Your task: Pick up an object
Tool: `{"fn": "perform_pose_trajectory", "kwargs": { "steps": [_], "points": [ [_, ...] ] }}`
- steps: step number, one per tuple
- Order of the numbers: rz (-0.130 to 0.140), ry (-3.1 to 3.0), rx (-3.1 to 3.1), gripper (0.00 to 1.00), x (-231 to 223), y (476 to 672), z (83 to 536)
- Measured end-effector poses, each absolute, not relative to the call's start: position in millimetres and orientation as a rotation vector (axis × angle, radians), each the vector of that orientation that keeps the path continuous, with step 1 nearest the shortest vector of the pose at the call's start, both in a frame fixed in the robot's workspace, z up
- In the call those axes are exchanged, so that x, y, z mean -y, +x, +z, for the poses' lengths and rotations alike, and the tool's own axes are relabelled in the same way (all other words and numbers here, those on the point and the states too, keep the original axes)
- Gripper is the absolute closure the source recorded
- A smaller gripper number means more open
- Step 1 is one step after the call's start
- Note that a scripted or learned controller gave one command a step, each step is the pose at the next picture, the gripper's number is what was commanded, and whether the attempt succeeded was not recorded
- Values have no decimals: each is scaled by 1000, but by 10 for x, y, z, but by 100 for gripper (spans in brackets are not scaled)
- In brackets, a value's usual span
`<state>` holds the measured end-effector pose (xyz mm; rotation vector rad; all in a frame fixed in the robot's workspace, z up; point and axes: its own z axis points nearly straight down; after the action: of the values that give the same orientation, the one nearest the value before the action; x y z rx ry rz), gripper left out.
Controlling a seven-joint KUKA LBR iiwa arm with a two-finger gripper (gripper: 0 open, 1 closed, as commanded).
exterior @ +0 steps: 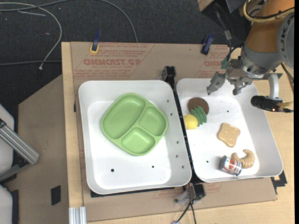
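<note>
While the arm (pixel 268 29) reaches in over the far edge of the right bin (pixel 261 125), its gripper (pixel 225 85) hangs with the two fingers spread apart and nothing between them. Just below and slightly left of the fingertips lies a brown-topped burger (pixel 198 106) with green filling, touching a yellow lemon (pixel 190 122) beneath it. Farther below the gripper, near the bin's middle, sits a slice of toast (pixel 229 134); nearer the front rim a croissant (pixel 247 158) rests against a small can (pixel 230 165). Well to the gripper's left, the left bin (pixel 93 120) holds a green divided plate (pixel 134 124)
</note>
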<state>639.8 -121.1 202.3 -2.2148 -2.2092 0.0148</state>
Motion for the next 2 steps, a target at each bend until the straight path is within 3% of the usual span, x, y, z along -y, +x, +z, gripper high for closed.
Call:
{"fn": "perform_pose_trajectory", "kwargs": {
  "steps": [1,2],
  "points": [
    [0,-2220,2221,0,1208,6426,2118],
    [5,-2217,2218,0,1169,6324,1604]
  ]
}}
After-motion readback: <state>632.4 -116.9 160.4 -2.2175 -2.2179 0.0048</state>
